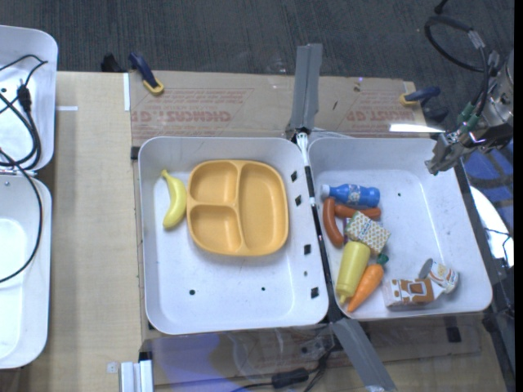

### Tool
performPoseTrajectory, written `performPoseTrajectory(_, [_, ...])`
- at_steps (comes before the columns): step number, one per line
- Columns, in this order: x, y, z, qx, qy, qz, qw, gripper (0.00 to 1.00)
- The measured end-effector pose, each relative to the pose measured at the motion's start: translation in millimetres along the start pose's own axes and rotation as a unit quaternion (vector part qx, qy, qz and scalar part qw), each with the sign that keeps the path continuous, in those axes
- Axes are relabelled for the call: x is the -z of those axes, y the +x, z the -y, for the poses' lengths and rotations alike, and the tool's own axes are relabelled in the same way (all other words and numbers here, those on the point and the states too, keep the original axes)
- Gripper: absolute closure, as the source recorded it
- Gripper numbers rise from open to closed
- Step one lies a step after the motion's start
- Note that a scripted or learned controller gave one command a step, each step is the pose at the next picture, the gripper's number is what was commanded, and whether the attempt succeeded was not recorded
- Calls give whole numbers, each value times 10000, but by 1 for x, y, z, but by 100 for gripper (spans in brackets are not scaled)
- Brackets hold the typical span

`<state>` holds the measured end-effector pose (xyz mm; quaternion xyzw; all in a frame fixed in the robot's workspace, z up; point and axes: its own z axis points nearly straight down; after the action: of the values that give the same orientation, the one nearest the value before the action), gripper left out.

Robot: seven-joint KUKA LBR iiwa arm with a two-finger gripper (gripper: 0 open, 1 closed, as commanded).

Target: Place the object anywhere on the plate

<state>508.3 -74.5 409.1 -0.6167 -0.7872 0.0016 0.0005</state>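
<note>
I read the gripper (445, 155) poised over the upper right rim of the right bin (445, 219), nothing between its fingers; whether they are spread or closed I cannot tell. Below and left of it in that bin lie a blue-capped bottle (351, 193), a sausage (333, 223), a patterned packet (368, 233), a yellow cylinder (352, 269), a carrot (365, 287) and a small carton (418, 288). In the left bin (229, 300) sits the yellow divided plate (239, 207), with a banana (173, 200) just beside its left edge.
</note>
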Motion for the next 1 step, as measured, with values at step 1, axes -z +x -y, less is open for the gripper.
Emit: performPoseTrajectory(1, [-159, -35, 40, 703, -8, -4, 9975, 100])
